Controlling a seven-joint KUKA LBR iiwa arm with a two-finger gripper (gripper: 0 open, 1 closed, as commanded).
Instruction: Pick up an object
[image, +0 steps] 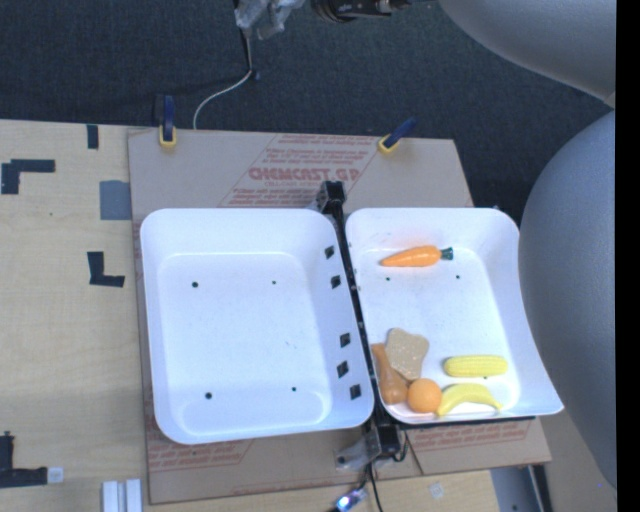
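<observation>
Carrot (410, 257) lies alone, long axis left-right, upper part of right bin (500, 225); gripper (262, 15) at frame top, state cannot be told

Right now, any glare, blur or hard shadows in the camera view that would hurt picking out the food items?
Camera view: lighting even and soft. The right bin is bright white but not blown out; the carrot, corn and banana stand out sharply, with faint shadows. The arm at the right edge is a soft, out-of-focus grey mass. The image looks slightly grainy overall.
</observation>
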